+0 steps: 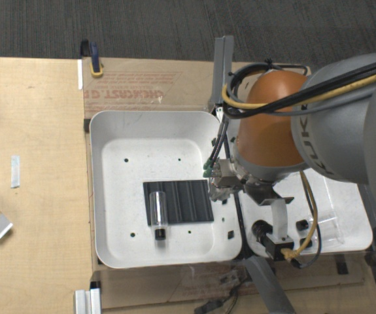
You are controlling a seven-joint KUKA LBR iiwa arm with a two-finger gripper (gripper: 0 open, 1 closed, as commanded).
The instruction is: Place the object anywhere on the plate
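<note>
Clear cylinder (157, 213) lies on dark ribbed plate (178, 202), at its 9 o'clock edge. Gripper (222, 183) at plate's 3 o'clock; grip state can't be told. Cardboard (135, 87) print unreadable.

The bin (109, 175) is showing plain white with a few small dark specks. In it, the plate (184, 201) is looking black with ridged stripes, and the tube (157, 213) on it is gleaming silver with a black tip. The arm (331, 129) is showing grey with an orange band. The bench (31, 110) is looking pale tan.
</note>
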